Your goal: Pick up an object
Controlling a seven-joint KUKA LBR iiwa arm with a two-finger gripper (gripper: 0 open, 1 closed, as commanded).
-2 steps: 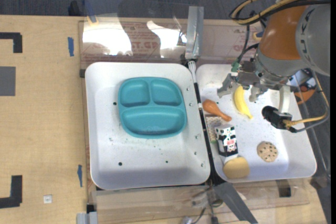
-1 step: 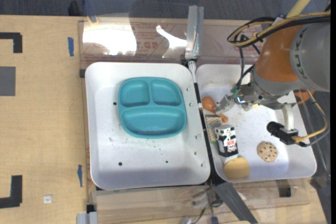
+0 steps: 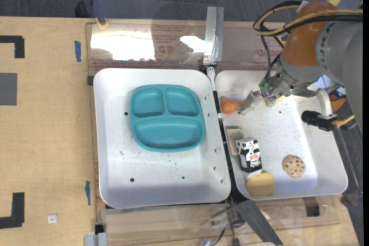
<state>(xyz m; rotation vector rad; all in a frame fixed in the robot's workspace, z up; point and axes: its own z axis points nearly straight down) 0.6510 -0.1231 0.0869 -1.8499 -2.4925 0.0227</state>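
The tool (image 3: 249, 105) hangs low in the right bin (image 3: 323, 181), just beside the orange ball (image 3: 230, 106); whether its fingers are apart, I cannot tell. This looks like the approach step. Next it must settle over the ball and close.

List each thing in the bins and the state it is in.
Teal divided plate: flat, upright, in left bin.
Orange ball: in right bin, beside the gripper.
Black-and-white carton: lying on its side.
Cookie: lying flat.
Yellow bun: at the near wall.
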